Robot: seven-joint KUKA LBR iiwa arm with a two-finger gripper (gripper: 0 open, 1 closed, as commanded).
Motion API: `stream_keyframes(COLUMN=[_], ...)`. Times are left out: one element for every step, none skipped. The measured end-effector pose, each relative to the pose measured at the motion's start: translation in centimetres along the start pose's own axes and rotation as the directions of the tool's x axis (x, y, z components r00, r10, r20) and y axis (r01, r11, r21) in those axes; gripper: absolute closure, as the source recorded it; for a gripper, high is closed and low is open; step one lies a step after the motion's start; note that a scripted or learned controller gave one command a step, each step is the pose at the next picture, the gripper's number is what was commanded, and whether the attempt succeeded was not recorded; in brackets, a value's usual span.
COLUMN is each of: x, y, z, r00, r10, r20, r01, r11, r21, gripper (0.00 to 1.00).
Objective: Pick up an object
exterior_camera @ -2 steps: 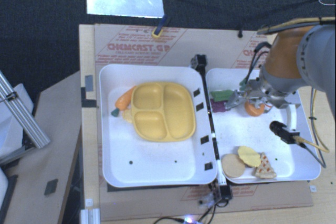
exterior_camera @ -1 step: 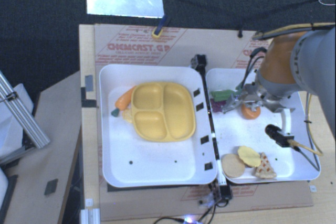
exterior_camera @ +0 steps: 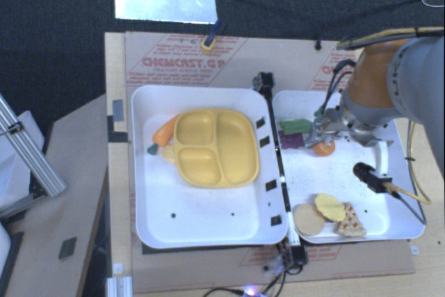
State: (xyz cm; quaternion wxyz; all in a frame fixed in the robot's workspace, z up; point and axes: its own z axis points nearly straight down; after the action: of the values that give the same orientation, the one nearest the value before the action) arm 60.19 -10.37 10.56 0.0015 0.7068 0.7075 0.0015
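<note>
Camera view: gripper, fingers' state unclear, over an orange piece lying left-right.

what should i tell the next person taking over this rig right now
Gripper: low in the right bin, over a small cluster near its upper left; whether its fingers are open or shut cannot be made out.
Cluster: green piece, purple piece, orange piece, close together.
Right bin front edge: round tan piece, yellow piece, pizza slice.
Left bin: yellow divided plate, a carrot at its left edge.
Done: nothing seen lifted.
Left: grasp one object and raise it.
</note>
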Motion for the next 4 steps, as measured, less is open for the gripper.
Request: stream_keyframes(x=[-0.9, -1.0, -1.0, 4.7], y=[0.8, 1.0, 1.1, 3.1], z=[-5.6, -9.9, -12.0, -11.1], r00=[1.0, 1.0, 1.0, 1.0], r10=[0.0, -0.002, -0.003, -0.009], r20=[0.001, 0.001, 0.0, -0.002], r01=[0.0, 0.002, 0.003, 0.009], r11=[1.0, 1.0, 1.0, 1.0], r21=[-0.003, -0.001, 0.0, 0.001], gripper=[1.0, 1.0, 1.0, 1.0])
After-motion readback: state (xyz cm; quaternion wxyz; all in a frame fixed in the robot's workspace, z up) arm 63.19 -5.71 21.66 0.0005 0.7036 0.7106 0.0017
